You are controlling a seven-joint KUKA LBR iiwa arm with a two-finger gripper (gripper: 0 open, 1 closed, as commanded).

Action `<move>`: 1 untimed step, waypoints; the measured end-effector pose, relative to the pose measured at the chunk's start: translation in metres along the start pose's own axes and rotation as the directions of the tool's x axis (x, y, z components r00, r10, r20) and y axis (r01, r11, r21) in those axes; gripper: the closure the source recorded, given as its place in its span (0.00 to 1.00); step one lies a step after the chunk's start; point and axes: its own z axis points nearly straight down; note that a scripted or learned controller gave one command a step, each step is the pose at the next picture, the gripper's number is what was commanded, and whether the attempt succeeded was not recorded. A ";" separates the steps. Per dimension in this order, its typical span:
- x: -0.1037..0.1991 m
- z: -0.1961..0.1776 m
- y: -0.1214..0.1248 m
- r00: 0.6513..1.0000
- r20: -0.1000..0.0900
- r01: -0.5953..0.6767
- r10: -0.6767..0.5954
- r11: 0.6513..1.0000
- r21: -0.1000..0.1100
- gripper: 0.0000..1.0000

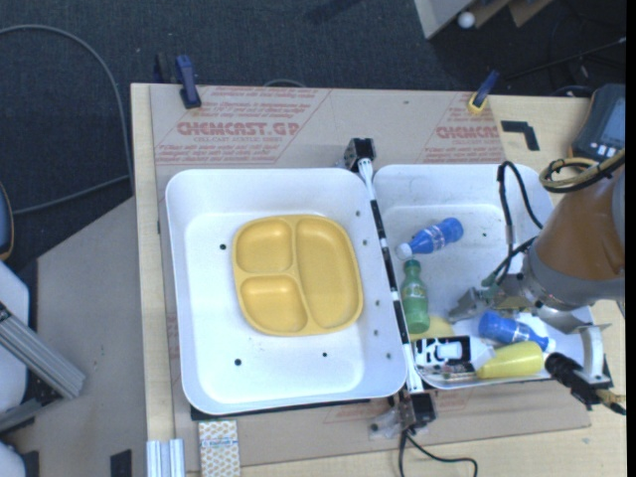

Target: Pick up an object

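In the right bin (437,182) a blue bottle (435,236) lies near the middle. A green bottle (414,296) lies along the divider side. At the bin's front lie a second blue bottle (511,328), a yellow bottle-shaped thing (514,362) and a black-and-white item (442,350). My gripper (475,302) hangs low over the right bin's front right part, just above and left of the second blue bottle, right of the green bottle. The orange-banded wrist (581,246) covers the bin's right side.
The left bin (189,266) holds a yellow divided plate (296,273). A black divider strip (383,256) runs between the bins. Blue clamps (186,80) grip the bench's far edge. A black cable (507,207) loops beside the wrist.
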 end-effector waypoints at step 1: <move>0.076 -0.101 0.108 1.000 0.001 0.003 -0.003 1.000 -0.004 0.00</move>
